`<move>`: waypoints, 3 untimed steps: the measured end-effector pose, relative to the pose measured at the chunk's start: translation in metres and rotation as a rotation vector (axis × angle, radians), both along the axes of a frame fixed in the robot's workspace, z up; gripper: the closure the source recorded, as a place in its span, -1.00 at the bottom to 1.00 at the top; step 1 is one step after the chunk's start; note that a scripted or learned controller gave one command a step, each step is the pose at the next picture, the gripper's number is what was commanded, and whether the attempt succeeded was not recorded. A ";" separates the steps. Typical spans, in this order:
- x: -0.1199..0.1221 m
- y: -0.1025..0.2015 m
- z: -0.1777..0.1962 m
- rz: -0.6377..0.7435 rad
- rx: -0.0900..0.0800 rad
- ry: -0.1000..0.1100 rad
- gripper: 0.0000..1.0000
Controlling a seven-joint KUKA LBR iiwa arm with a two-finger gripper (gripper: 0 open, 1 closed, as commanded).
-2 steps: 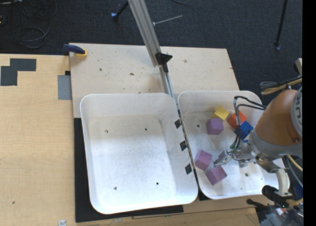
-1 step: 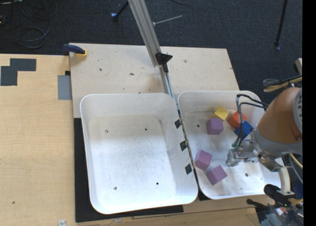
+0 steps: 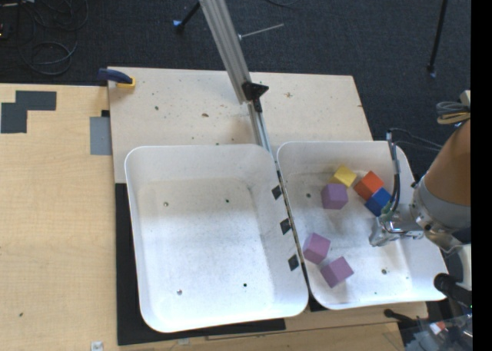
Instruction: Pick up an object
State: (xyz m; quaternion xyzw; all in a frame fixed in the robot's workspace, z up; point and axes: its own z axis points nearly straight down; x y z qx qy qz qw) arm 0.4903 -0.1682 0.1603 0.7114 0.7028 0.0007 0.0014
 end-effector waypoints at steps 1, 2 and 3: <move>0.002 0.009 0.049 0.014 0.001 0.000 1.00; 0.003 0.008 0.089 0.014 0.000 0.000 1.00; 0.016 0.066 0.080 0.014 0.002 0.006 1.00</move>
